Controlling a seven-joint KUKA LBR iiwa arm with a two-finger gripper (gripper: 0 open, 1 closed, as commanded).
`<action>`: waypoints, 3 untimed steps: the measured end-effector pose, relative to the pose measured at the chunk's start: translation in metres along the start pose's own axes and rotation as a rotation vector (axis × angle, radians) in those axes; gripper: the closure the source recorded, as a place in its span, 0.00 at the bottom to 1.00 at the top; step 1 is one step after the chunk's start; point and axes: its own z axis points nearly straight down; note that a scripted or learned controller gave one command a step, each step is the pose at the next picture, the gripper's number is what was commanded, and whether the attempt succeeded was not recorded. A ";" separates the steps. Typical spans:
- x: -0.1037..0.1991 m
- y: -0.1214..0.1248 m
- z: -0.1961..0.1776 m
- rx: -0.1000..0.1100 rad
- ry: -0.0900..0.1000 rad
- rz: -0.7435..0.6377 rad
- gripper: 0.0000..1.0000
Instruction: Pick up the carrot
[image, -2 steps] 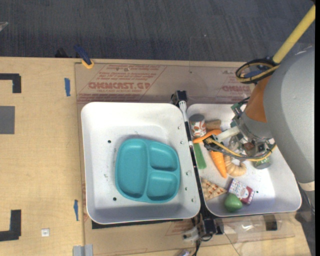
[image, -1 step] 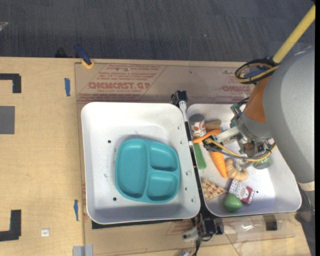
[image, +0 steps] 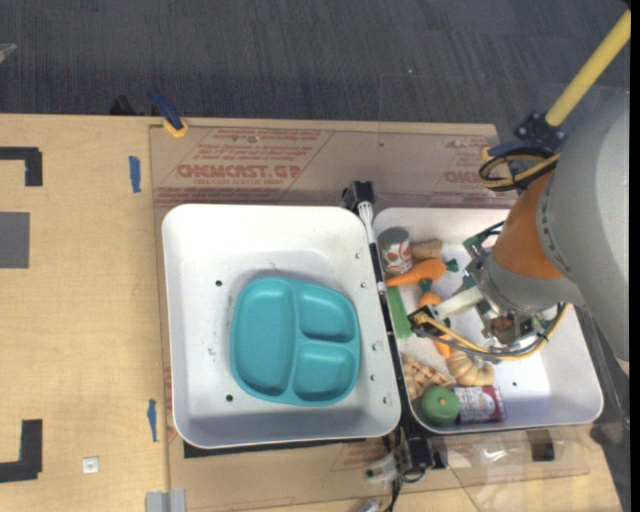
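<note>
The carrot is orange with a small green end and lies near the left wall of the right bin, just below a small can. My gripper hangs over the middle of that bin, to the right of the carrot and slightly nearer the front. The grey wrist with its orange band covers most of it. Nothing can be seen held in it.
A teal divided plate lies in the left bin. The right bin also holds a green strip, small orange pieces, a green round toy, a red can and tan food items.
</note>
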 end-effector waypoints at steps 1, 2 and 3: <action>0.050 0.022 0.001 -0.001 -0.005 0.123 0.00; 0.011 0.010 0.000 0.000 0.000 -0.024 0.00; -0.055 -0.007 -0.001 0.000 0.000 0.042 0.00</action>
